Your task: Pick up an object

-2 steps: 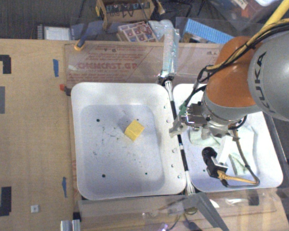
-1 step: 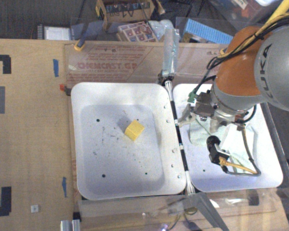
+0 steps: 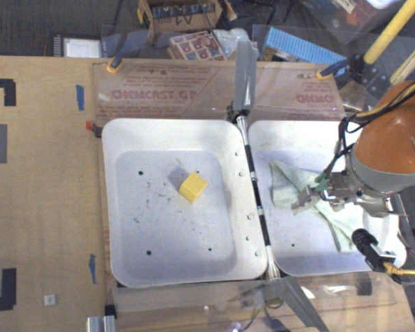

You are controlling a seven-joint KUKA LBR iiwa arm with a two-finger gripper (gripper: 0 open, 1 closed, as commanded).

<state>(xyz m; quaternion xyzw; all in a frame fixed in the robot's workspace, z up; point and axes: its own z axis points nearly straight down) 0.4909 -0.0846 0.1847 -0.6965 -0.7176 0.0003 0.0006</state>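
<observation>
Cloth (image 3: 290, 185) is what sits nearest the gripper (image 3: 310, 196): a pale green rag lying crumpled in the right bin (image 3: 290, 258), spread from near the bin's middle out toward its right side and down under the arm. The gripper hangs low over that rag, its dark fingers pointing left into the bin, and from where I stand it looks to be right at the cloth's surface, perhaps touching it. I cannot tell whether the claw is spread or pinched; the tips are small and dark against the folds, and I see nothing clearly caught between them, so I would not call the rag held.

The other candidate, a yellow block (image 3: 193, 187), rests in the left bin (image 3: 124, 144), a little above that bin's centre, with a small grey piece (image 3: 178, 176) just beside it on its upper left. That block lies well apart from the gripper, straight off to the left and across the divider between the bins.

So my judgement is that the coming move turns on the rag directly beneath the gripper rather than the block: a short drop and a pinch on a raised fold. Soft cloth may slip out of a shallow pinch.
</observation>
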